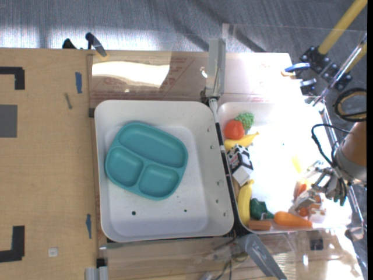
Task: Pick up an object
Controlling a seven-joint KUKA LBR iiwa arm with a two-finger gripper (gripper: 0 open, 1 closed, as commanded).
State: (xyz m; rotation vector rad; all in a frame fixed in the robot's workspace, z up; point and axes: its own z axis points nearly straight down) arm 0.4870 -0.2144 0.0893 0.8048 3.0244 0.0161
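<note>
Item: hand point(319, 186), low in the right bin point(274, 118) near its right wall; whether open or closed, you could not tell, overexposed. Candidates: carrot point(291, 219) just below it, bananas point(244, 198), tomato point(234, 128) along the left wall. You were best advised to centre over the carrot, clear of the rim.

Two bins side by side on a bench, arm reaching in from the right.

The left bin point(201, 156) holds a divided plate point(145, 160) near its middle. The right bin point(274, 112) holds toy food: a tomato point(233, 128) with a banana point(240, 140) just in front, another banana point(244, 199) along the near-left wall, a carrot point(291, 219) by the near edge. The gripper point(319, 186) hangs just behind the carrot.
</note>
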